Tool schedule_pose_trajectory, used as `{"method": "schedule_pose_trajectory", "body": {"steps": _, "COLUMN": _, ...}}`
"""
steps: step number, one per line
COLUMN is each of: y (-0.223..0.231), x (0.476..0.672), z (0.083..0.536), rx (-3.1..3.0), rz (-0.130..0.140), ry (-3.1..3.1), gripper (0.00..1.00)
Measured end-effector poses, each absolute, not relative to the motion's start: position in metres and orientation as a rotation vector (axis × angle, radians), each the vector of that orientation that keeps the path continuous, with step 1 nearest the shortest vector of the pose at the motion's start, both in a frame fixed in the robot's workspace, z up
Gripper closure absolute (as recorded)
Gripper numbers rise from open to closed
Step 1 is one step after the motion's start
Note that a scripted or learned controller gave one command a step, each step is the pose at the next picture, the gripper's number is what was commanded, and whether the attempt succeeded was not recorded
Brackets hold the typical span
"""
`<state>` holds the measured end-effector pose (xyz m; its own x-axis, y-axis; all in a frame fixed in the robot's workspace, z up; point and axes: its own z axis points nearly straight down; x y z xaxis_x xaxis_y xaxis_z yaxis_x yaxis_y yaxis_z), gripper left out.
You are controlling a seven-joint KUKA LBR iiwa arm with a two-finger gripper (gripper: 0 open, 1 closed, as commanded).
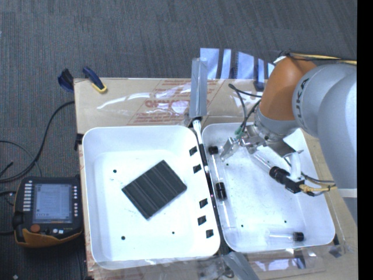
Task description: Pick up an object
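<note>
You have two shallow white bins side by side on the bench. The left bin (pixel 93 150) carries one object: a dark grey ribbed rectangular slab (pixel 154 188), lying flat and turned at an angle, near the middle of the bin floor and clear of all four walls. Nothing touches it.

The right bin (pixel 317 226) carries a small clear tube-like item with a black cap (pixel 285 236), lying flat close to the bin's near right corner, just inside the near wall. It is too small for a firmer name.

The grey arm (pixel 326 104), with its orange band (pixel 282 92), reaches in over the far right corner of the right bin. Its gripper (pixel 233 146) sits low over the far left part of that bin, near the wall that divides the two bins. The fingers (pixel 228 149) point toward that dividing wall; whether they are parted or closed cannot be told from this angle, and no object is seen between them. The gripper is well apart from both the ribbed slab and the capped tube.

A row of small black tabs (pixel 201 185) runs along the dividing wall. A teach pendant (pixel 48 210) rests off the bench's left edge, near the left bin's near left corner.
</note>
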<state>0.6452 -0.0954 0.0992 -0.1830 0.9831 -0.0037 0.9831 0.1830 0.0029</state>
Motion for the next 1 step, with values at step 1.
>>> {"method": "schedule_pose_trajectory", "body": {"steps": 1, "y": -0.096, "x": 0.6456, "z": 0.1089, "rx": 2.006, "rz": 0.001, "ry": 2.411, "gripper": 1.0}}
